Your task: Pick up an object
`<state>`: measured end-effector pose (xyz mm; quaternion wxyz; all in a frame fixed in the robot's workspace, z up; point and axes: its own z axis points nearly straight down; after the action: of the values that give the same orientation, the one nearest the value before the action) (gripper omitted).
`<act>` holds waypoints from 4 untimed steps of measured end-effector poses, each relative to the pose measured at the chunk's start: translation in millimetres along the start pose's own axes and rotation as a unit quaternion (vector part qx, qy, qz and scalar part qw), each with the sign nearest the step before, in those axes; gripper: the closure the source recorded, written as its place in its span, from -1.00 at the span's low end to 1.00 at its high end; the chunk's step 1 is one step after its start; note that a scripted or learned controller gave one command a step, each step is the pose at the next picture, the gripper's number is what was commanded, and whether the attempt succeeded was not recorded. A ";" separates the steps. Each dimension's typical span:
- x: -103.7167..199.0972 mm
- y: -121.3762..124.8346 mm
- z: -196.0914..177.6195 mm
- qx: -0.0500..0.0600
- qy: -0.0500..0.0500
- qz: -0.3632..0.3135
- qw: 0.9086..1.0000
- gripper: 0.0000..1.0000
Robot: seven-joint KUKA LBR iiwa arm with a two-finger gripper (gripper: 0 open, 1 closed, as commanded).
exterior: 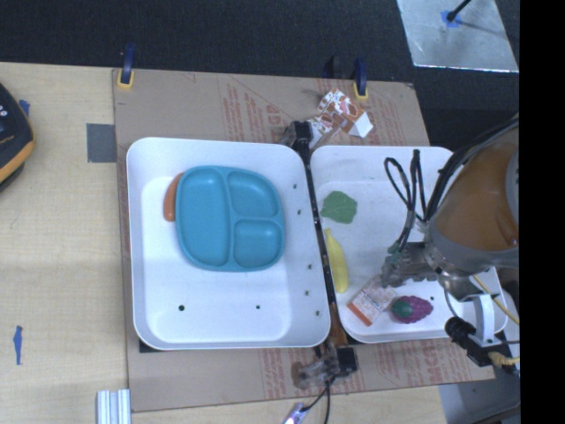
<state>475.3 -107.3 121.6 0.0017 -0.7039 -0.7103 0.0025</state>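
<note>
Arm w/ orange band reaches in from the right, bulk of it over the right shallow white bin. Gripper sits low over that bin's near-right part, dark metal w/ black cables looping up behind it. Jaws point down-left; can't tell if open or closed, too dark and cluttered at the tips. Nothing visibly between them.

Objs in right bin:
- small flat packet, white w/ red-orange print, lies just below-left of the jaws, very near, poss. touching the tips; can't tell.
- purple lumpy toy w/ green patch, just right of the packet, below the gripper, near bin's front edge. Apart from the jaws.
- long yellow banana-like piece, along bin's left wall, left of the gripper, clear gap between.
- flat green leaf-shaped piece, further back, above the yellow one, well apart from the jaws.

Left shallow white bin: light-blue plastic divided plate w/ three compartments in back half. Orange rounded thing pokes out from under/behind plate's left edge, mostly hidden.

Both bins sit side by side, touching, on brown cardboard sheet on the wooden bench. Crumpled red-white wrapper on the cardboard behind the bins, near the seam. Blue-yellow clamps hold the cardboard's back edge.
</note>
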 end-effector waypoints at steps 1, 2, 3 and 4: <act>-49.5 51.7 -82.7 -0.003 0.000 0.002 1.000 1.00; -49.2 51.3 -82.1 -0.002 0.000 0.002 1.000 -1.00; -49.8 51.4 -92.4 -0.001 0.000 0.001 1.000 1.00; -49.8 51.4 -92.3 -0.001 0.000 0.001 1.000 -1.00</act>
<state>527.7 -156.5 213.7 0.0011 -0.7044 -0.7098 0.0014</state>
